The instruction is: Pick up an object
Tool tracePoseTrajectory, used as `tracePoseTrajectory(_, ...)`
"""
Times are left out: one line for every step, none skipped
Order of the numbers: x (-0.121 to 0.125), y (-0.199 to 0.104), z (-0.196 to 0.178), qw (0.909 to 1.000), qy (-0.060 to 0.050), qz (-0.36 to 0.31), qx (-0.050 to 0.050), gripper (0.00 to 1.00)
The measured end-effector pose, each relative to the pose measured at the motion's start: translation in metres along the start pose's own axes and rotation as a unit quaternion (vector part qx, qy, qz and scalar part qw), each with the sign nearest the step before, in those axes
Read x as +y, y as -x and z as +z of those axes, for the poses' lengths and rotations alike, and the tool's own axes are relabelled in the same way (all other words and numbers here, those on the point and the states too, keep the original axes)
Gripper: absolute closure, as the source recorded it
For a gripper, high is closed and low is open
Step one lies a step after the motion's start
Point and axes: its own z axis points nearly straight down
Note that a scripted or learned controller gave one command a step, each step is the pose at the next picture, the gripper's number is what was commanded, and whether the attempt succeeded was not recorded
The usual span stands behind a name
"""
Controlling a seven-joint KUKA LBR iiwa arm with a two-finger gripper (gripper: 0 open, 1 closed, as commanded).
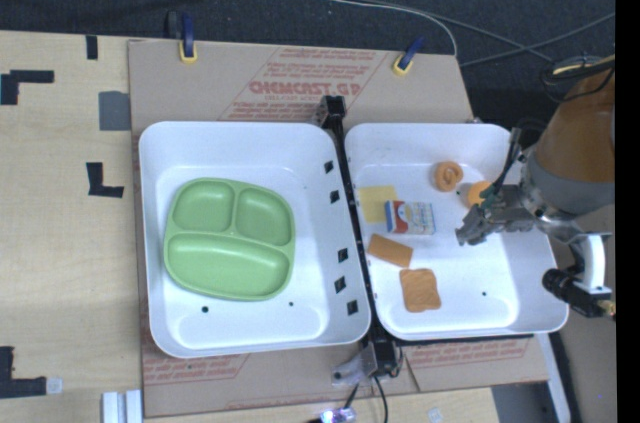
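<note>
We see the gripper (pixel 468 233) low over the right bin (pixel 500 316) near its right edge, its clasp impossible to tell, with the small carton (pixel 411 216) just left, toward the bin's middle

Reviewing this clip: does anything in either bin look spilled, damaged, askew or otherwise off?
Nothing stands out. The green divided plate lies flat in the left bin. In the right bin, the small food items, including a doughnut and a toast-like slice, lie loosely scattered but intact. The gripper hovers near them.
</note>
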Motion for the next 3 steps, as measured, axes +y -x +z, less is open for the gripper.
tracePoseTrajectory(0.001, 0.0, -0.05, 1.0, 0.0, 0.0, 0.0, 1.0)
tracePoseTrajectory(0.009, -0.051, -0.038, 1.0, -0.003, -0.001, 0.001, 1.0)
tracePoseTrajectory(0.007, -0.098, -0.03, 1.0, -0.003, 0.001, 0.001, 1.0)
